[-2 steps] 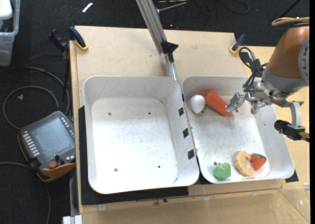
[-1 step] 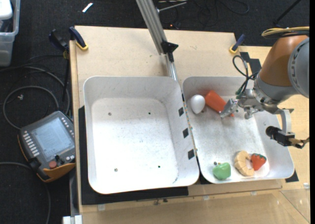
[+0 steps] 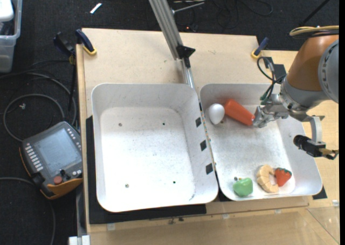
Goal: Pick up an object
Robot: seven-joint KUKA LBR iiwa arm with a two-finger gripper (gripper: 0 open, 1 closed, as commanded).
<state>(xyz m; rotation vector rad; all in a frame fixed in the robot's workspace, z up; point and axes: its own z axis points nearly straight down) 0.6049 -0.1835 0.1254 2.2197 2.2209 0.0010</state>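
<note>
Table [image 3: 140, 50] carries two white bins; we see left bin [image 3: 145, 147] bare. In right bin [image 3: 302, 152]: orange block [image 3: 239, 112] beside white egg [image 3: 216, 113]; green pepper [image 3: 243, 187], bread piece [image 3: 266, 177], strawberry [image 3: 283, 175] near front. Hand [image 3: 261, 118] touching orange block end; finger state we cannot tell.

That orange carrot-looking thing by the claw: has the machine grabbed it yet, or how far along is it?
Done: the arm has reached into the right bin, and its gripper sits right at the orange carrot.
In hand: nothing clearly. The carrot lies on the bin floor beside the white egg.
Left: gripping and lifting. The green pepper, strawberry and tan piece sit untouched at the near edge.
</note>
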